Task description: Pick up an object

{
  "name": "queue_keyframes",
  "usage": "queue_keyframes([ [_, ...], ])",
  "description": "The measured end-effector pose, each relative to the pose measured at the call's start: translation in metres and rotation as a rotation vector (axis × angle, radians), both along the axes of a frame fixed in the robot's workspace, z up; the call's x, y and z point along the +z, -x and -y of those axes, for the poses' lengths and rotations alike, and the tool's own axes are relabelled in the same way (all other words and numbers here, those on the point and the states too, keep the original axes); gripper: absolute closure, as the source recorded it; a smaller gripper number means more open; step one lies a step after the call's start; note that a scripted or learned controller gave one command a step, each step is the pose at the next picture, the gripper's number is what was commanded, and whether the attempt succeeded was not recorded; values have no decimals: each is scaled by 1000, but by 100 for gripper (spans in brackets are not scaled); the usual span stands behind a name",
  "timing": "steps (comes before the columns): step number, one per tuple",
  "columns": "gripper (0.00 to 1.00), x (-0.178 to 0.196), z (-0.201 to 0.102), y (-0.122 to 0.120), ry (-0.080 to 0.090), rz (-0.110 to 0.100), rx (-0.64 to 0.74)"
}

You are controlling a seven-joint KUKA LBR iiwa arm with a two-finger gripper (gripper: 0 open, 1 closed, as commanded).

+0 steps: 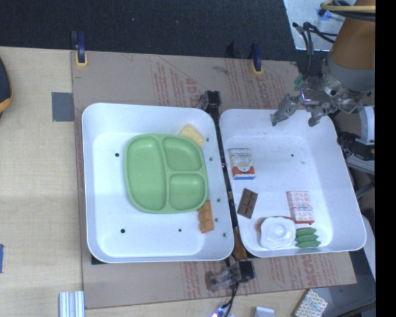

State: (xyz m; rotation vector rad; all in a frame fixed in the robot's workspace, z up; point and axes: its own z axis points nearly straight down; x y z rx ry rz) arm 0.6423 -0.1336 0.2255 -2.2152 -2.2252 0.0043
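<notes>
The gripper (296, 114), fingers spread and holding nothing, hovers at the right bin's (336, 177) upper edge; the small carton (241, 162) lies lower left.

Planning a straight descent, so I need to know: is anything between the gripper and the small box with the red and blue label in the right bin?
Nothing visible does. The gripper hangs open over the right bin's far rim, and bare white floor separates it from the small box. The brown bar lies nearer the camera, off that line.

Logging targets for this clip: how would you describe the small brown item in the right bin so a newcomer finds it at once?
Look in the right bin, near its left wall. The brown chocolate-like bar lies there, just below the small carton and up-left of the round white object. It is the only dark, flat piece in that bin.
</notes>
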Motion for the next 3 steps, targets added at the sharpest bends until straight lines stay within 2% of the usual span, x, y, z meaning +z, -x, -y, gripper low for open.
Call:
queue_keyframes([
  [1, 0, -36, -52, 45, -2, -8, 4],
  [2, 0, -112, -41, 54, 0, -8, -1],
  [3, 0, -129, -11, -11, 1, 7, 1],
])
